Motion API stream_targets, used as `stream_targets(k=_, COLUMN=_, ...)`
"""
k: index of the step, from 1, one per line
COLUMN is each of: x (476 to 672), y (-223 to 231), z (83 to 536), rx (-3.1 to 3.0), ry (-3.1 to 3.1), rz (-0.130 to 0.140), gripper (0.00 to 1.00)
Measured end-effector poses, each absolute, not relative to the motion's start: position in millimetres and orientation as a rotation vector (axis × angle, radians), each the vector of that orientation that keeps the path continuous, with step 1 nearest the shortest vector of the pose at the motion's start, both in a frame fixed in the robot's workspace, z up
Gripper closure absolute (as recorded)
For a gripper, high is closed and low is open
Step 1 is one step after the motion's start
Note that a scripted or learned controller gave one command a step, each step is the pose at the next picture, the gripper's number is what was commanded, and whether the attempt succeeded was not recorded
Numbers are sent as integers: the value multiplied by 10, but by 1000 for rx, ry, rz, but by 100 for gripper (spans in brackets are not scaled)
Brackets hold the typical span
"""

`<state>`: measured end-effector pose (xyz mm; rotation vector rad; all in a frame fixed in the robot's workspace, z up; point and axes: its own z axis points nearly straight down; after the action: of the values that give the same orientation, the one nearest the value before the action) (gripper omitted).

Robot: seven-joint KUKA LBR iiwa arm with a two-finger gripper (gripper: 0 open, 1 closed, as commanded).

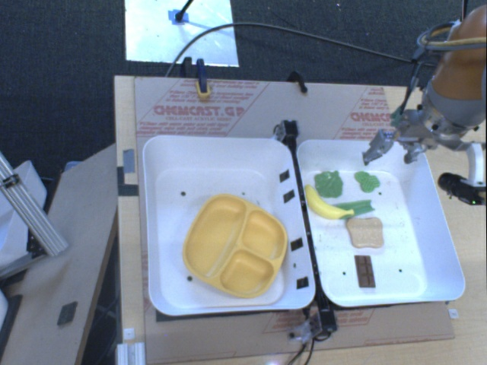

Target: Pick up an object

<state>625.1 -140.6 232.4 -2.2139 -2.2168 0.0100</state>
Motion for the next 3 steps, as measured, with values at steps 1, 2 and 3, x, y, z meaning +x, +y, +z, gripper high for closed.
stream_targets(k=1, x=6275, y=-1403, z=2397, rx=-2218, ry=-2226, rz=-1, gripper=0)
stream_targets(k=2, x=6197, y=-1466, z=1854, rx=-2219, ry=-2222, rz=2, gripper=0)
stream_targets(k=3, x=6159, y=-1501, z=1423, rx=-2219, ry=-2222, rz=2, gripper=0)
